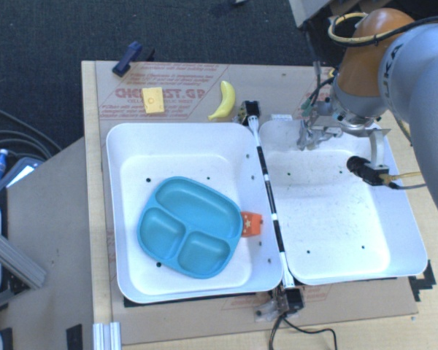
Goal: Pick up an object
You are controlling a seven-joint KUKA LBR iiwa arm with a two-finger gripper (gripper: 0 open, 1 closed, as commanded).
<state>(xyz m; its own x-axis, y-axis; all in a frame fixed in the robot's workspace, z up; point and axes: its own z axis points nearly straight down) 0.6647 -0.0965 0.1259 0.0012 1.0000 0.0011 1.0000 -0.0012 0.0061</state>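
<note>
The bench (168,86) carries two shallow white bins side by side, the left bin (124,195) and the right bin (336,217), meeting along a dark divider. In the left bin a blue divided tray (190,227) lies near the middle, its long axis running from the bin's far left toward its near right, and a small orange object (252,224) lies touching or just beside the tray's right rim, close to the bin's right wall. A yellow banana (223,100) lies on the bench outside the bins, just beyond the far right corner of the left bin, and a small yellow tag (152,100) lies near it on the printed board. The gripper (310,138) hangs over the far left corner of the right bin, low to the floor there; whether it is released or clenched cannot be told at this size, and nothing is seen grasped in it. A dark fitting (365,169) on the arm (416,57) overhangs the far right part of the same bin. Judgement: no grasp is yet made. The nearest candidates lie to the gripper's left across the divider. The orange object lies toward the near side and the banana toward the far edge of the bench. The coming move therefore calls for a lateral travel over the divider before any descent. The orange object's closeness to the tray rim and bin wall may obstruct finger entry.
</note>
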